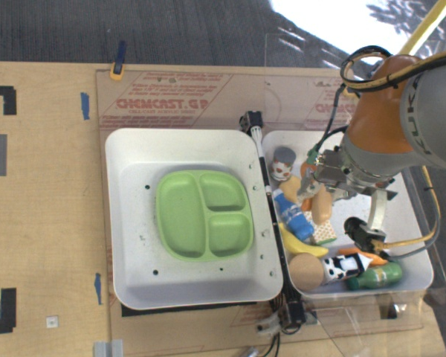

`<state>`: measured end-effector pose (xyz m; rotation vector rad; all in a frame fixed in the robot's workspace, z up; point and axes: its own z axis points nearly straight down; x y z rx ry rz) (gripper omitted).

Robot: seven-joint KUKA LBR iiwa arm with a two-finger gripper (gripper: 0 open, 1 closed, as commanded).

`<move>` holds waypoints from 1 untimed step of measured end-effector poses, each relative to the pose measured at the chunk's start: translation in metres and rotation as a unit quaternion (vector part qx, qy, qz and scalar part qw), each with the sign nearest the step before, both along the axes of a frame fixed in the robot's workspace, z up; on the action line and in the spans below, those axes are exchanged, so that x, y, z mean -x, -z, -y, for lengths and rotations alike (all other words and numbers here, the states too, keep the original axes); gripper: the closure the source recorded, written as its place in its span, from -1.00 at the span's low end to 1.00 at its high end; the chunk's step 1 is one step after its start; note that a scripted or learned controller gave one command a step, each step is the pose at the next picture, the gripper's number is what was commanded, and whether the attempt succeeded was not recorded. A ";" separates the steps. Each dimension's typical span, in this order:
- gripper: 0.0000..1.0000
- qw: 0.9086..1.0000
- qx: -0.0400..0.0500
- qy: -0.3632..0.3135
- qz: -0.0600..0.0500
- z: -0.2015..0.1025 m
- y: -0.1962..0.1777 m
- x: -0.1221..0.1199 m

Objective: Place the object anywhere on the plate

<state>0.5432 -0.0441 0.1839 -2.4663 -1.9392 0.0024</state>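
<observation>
Two white bins sit side by side before us, and the gripper (328,188) hangs low over the right bin (420,262), the grey arm (401,117) with its orange band reaching in above it. Whether it is released or clenched, we cannot tell. Crowded directly beneath and around the tool lie many small things: a pale tan piece (322,207) just under it, a blue bottle (293,216) to its left, a yellow banana (301,244) and a tan egg-shaped thing (306,271) below it, a green bottle (375,275) at the lower right. The bin's divider rims (271,199) stand between the tool and the green plate (204,214), which lies well to its left in the left bin (134,169), with bare white floor all round it.
</observation>
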 end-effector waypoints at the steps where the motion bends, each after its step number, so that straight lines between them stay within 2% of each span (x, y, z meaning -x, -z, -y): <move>1: 1.00 0.996 -0.001 -0.084 -0.002 -0.067 0.000 0.001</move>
